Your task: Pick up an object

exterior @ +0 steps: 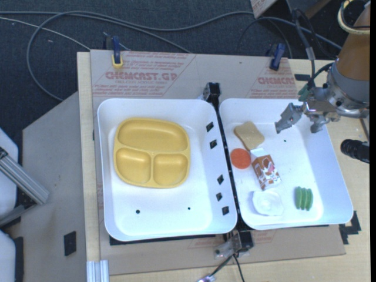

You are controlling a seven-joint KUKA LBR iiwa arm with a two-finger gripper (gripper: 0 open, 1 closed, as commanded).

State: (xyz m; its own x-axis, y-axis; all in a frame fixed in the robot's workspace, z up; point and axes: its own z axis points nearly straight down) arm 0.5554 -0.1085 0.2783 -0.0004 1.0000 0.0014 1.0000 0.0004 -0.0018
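While parted w/ nothing between them, gripper [299, 121] fingers [286, 121] hang over right bin [329, 163], upper part, just right of tan bread slice [249, 136]. Below that: orange disc [240, 158], red-white packet [266, 171], white lid [268, 202], green pods [303, 198]. Left bin [111, 175] w/ yellow divided plate [152, 152].

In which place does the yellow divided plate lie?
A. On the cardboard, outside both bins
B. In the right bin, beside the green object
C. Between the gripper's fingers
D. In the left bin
D: the yellow divided plate lies flat inside the left bin, apart from the small items in the right bin.
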